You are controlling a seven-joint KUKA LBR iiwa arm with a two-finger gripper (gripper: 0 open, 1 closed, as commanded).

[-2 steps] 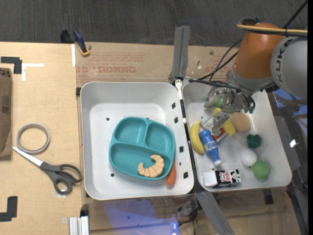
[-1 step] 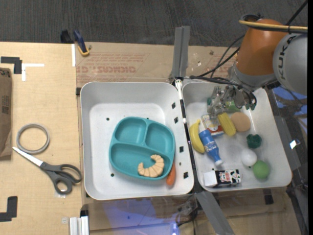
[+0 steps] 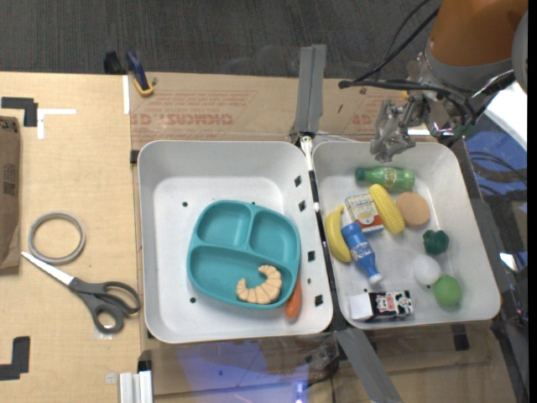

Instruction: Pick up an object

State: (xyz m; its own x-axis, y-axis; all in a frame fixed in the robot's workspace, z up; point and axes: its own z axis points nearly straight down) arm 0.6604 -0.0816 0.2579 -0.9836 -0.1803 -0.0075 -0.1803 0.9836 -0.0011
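From the camera above the bench, I see my pincer (image 3: pixel 391 143) hanging over the far edge of the right bin (image 3: pixel 475 225), just above the green bottle (image 3: pixel 385 176) that lies on its side there; the metal parts are bunched and blurred, so I cannot tell whether my pincer is spread or pressed together, and nothing shows pinched in it. My orange band (image 3: pixel 474 15) sits up in the far right corner with dark cables looping off it. The things I could take lie in that right bin: beside the green bottle a corn cob (image 3: pixel 386 207) slants down, touching a small carton (image 3: pixel 362 209), and just to its right rests a tan egg-shaped piece (image 3: pixel 412 209). A banana (image 3: pixel 336 235) curves along the bin's left wall, with a blue bottle (image 3: pixel 360 249) lying against it. Nearer the right wall are a dark green piece (image 3: pixel 435 242), a white ball (image 3: pixel 426 269) and a green ball (image 3: pixel 447 291), and at the near edge lies a black-and-white carton (image 3: pixel 382 305). The left bin (image 3: pixel 164 250) bears a teal divided plate (image 3: pixel 220 254) with a croissant (image 3: pixel 261 285) in its near compartment, and a carrot (image 3: pixel 293 302) rests just off the plate's rim. On the bench to the left lie scissors (image 3: pixel 88 291) and a roll of tape (image 3: pixel 57 237)
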